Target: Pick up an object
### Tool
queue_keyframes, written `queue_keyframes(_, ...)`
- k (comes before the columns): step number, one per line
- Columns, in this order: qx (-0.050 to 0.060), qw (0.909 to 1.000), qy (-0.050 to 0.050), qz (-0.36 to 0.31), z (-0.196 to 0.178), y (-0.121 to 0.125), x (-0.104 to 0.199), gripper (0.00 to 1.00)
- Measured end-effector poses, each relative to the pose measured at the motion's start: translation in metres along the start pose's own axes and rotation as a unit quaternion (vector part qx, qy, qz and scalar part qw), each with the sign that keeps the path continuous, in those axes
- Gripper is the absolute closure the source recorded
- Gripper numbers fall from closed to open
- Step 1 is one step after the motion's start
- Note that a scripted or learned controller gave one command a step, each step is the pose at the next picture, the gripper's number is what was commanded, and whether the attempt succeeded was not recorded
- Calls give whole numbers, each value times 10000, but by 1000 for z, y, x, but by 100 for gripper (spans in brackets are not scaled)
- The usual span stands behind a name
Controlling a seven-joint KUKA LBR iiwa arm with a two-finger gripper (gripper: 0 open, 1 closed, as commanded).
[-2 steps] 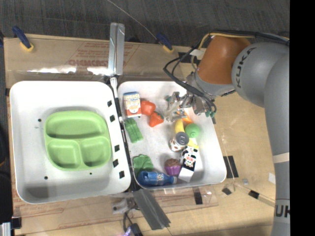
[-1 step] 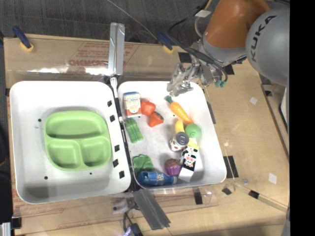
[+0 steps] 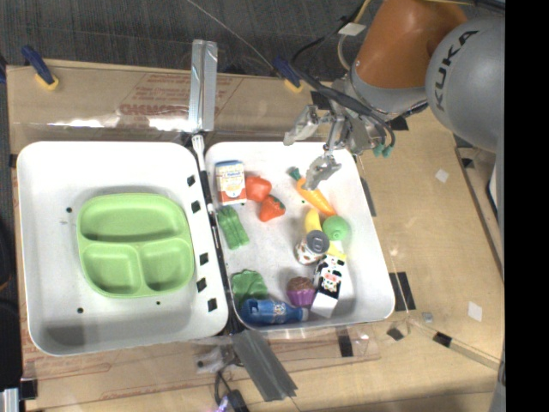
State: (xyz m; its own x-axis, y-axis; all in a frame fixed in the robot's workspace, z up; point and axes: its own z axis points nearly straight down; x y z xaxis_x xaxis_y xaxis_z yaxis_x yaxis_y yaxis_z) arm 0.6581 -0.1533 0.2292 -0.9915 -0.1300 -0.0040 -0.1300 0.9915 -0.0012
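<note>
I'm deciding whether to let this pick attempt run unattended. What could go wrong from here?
The gripper hovers over the orange carrot near the right bin's back wall; a descent might clip that rim. The toys lie crowded: the carrot lies close to the yellow piece and the green ball, so a grasp could nudge neighbours or catch two.

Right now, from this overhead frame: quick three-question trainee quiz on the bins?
1. True or false: the green divided tray lies in the left bin.
2. Which item lies nearest the right bin's front rim? A) blue bottle B) carrot C) milk carton
3. Fill in: the gripper hangs over the right bin's ____ end, beside the carrot.

Key: 1 true; 2 A; 3 far.
</note>
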Motion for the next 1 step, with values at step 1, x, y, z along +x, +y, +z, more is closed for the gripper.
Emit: queue_keyframes(1, -1, 9997, 10, -234, 137, -12, 2, 0)
